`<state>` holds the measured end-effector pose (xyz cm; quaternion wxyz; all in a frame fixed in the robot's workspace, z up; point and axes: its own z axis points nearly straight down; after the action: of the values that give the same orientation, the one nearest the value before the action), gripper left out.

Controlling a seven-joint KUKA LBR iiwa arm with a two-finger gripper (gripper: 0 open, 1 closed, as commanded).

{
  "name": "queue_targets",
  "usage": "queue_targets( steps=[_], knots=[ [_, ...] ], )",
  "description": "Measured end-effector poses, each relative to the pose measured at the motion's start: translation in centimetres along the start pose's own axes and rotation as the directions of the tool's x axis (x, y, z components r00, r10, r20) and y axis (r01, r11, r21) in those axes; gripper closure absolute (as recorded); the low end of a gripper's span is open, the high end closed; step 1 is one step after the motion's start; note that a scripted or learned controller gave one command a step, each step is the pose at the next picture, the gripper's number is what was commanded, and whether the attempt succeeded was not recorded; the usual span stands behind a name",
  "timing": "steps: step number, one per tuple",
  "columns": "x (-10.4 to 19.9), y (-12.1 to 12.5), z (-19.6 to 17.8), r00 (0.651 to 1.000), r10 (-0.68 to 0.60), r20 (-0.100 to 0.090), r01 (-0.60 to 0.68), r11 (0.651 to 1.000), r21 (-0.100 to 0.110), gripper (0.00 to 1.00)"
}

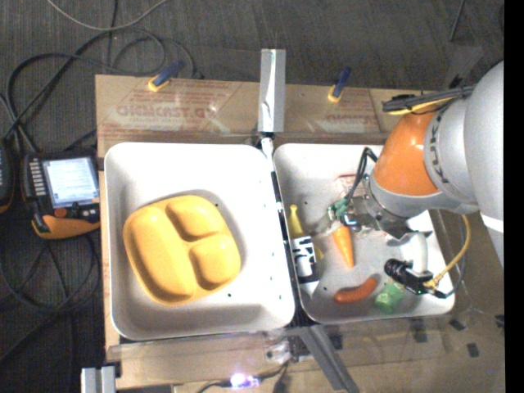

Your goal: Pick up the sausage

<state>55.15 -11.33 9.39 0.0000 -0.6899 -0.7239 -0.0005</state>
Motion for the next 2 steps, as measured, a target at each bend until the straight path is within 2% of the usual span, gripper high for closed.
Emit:
queue_targets(
  steps=[1,2],
  knots=[
    [-10.8,-7.4,-7.6,1.000,0.019,0.003,-0.019,1.000,0.003,0.00],
    [-6.8,-7.1,-2.3,0.949,-0.315,-0.002,0.315,0.949,0.001,0.00]
  ],
)
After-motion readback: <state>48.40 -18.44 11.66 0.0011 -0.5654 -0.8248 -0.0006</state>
